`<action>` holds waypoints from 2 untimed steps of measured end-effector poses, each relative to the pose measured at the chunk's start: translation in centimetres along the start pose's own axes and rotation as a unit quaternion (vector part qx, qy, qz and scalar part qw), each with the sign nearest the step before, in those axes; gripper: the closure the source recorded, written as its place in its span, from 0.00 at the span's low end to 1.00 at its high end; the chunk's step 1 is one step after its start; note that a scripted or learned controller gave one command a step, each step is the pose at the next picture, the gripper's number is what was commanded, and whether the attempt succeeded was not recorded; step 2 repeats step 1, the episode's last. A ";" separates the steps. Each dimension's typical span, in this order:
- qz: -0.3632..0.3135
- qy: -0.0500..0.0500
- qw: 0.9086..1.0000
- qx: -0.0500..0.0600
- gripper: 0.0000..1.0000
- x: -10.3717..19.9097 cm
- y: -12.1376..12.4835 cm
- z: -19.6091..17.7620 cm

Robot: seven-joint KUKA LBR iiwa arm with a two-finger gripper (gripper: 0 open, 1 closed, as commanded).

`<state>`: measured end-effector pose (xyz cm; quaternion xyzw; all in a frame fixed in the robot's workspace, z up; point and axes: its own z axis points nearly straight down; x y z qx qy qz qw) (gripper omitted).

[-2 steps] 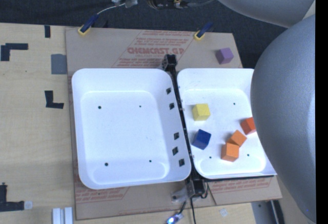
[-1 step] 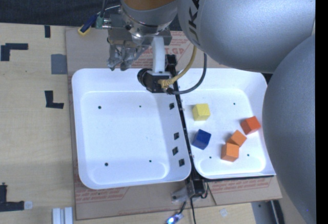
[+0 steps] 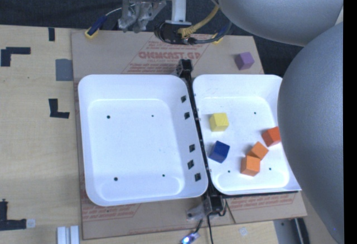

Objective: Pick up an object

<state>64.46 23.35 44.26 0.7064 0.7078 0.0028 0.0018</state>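
Gripper (image 3: pixel 135 18) hung beyond the bench's far edge, its grasp impossible to tell; five cubes lay in the right bin (image 3: pixel 239 85).

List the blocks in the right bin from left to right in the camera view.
Yellow block and blue block sit nearly level, yellow farther back, so their order is unclear → orange block nearest the front → middle orange block → orange block by the arm.
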 end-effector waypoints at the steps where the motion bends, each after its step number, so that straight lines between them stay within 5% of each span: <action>1: -0.001 -0.001 1.000 0.004 1.00 0.1 -0.2 -0.7; 2: -0.001 -0.001 1.000 0.004 1.00 0.1 -0.2 -0.7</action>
